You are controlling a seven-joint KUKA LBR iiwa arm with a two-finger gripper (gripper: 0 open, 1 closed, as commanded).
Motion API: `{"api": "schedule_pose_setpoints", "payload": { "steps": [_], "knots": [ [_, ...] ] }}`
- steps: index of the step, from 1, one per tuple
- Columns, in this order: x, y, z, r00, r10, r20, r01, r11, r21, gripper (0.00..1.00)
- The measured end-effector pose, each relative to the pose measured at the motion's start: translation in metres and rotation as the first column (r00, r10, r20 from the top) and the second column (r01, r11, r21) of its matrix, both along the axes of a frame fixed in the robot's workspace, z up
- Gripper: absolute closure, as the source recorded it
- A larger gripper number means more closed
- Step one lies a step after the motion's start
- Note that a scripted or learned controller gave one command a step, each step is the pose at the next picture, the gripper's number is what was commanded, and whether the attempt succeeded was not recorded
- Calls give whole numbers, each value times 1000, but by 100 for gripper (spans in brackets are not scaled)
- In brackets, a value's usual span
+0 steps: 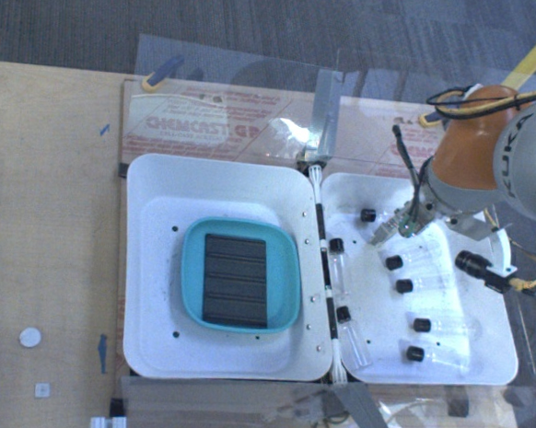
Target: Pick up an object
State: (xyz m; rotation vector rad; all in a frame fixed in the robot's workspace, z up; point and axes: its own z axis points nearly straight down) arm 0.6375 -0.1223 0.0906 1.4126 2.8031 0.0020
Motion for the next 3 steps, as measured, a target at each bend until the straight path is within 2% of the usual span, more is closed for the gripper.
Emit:
{"api": "schedule_pose_setpoints", "payload": {
  "steps": [1, 2, 3],
  "knots": [
    [27, 6, 53, 1000, 0, 4, 0, 1000, -2, 100],
    [31, 13, 130, 994, -108, 4, 108, 994, -1, 100],
    [30, 13, 129, 994, -108, 3, 108, 994, -1, 0]
  ]
}}
